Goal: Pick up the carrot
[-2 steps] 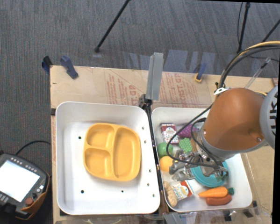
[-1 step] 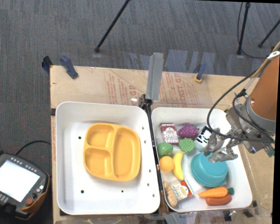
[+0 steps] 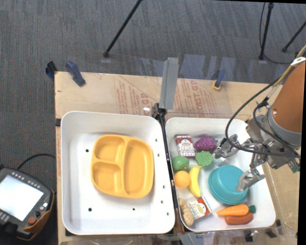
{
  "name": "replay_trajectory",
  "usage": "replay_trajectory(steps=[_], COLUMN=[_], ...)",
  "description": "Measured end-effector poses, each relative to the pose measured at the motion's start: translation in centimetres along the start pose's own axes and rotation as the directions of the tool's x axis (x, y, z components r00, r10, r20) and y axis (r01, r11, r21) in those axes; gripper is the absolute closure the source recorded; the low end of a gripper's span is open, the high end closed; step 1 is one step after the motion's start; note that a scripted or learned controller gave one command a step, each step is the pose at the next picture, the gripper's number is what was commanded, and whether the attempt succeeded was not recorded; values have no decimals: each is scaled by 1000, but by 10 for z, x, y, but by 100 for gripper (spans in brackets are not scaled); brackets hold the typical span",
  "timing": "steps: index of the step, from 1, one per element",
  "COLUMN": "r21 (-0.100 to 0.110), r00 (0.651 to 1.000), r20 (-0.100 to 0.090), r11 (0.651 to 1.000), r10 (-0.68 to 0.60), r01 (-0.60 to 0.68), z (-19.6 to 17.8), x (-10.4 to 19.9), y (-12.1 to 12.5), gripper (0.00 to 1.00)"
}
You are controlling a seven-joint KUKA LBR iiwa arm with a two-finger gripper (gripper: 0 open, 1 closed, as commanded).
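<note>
The carrot (image 3: 233, 210) is orange with a green stub at its right end. It lies flat near the front right corner of the right bin (image 3: 269, 202), just above a reddish-brown sausage (image 3: 239, 219). My gripper (image 3: 237, 165) hangs over the right bin, above and behind the carrot. Its two fingers (image 3: 248, 180) are spread apart over a teal bowl (image 3: 226, 185), so it is open, with nothing between them. The carrot lies a short way in front of the nearer finger, apart from it.
The right bin also holds a banana (image 3: 195, 181), an orange (image 3: 182, 179), a green fruit (image 3: 180, 163), purple grapes (image 3: 205, 143), a red box (image 3: 184, 145) and a snack packet (image 3: 199, 208). A yellow divided plate (image 3: 122, 165) sits in the left bin (image 3: 72, 192).
</note>
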State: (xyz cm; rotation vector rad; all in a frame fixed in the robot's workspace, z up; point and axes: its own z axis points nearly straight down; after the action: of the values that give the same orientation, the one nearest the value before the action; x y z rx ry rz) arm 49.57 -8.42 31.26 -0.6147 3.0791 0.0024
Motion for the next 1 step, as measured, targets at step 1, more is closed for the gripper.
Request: replay_trajectory(steps=[1], r21=[-10], r00=[998], r20=[-13], r11=[998], r10=[-69], r01=[69], z=[117], x=[-36], y=[31], gripper=[0])
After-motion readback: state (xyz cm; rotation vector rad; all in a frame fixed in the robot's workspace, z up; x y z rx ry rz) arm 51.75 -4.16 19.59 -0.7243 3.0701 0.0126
